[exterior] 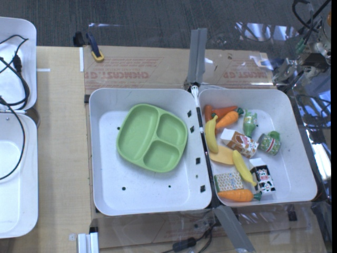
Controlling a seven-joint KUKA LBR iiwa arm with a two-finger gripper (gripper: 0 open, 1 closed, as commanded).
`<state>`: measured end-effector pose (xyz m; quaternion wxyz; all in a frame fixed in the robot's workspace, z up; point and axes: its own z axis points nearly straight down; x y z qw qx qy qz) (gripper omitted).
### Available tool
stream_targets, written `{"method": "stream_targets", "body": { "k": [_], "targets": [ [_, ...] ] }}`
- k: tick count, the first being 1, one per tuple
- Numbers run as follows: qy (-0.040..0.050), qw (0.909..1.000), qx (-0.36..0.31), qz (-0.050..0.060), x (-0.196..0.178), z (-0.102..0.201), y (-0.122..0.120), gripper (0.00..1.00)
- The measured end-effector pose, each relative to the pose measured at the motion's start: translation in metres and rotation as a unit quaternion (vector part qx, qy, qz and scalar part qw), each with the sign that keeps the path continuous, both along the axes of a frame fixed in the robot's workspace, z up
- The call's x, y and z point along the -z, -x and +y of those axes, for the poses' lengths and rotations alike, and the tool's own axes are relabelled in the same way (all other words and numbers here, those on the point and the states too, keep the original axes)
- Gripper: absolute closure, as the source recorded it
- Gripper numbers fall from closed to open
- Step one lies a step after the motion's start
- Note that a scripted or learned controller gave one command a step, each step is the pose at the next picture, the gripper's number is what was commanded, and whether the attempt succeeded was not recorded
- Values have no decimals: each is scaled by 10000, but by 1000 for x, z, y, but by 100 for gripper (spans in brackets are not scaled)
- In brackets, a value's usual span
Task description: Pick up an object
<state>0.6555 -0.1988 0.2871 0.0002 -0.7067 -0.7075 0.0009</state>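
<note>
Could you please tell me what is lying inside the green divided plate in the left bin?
Nothing lies in the green plate: all three compartments show bare green. The plate rests on the left bin's white floor, and whatever part of that floor sits beneath it is covered.

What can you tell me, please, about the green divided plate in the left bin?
The green divided plate is pale green, looks like matte plastic, with rounded corners and three compartments: one large on its left, two smaller on its right. It lies flat and right side up, turned at a slant, on the floor of the left bin, with nothing on it.
</note>
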Motion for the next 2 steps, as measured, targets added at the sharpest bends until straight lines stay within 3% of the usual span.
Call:
{"method": "stream_targets", "body": {
  "k": [1,2],
  "targets": [
    [-2,10000,-16,8,141,56,44,0],
    [-2,9996,273,-2,196,83,15,0]
  ]
}}
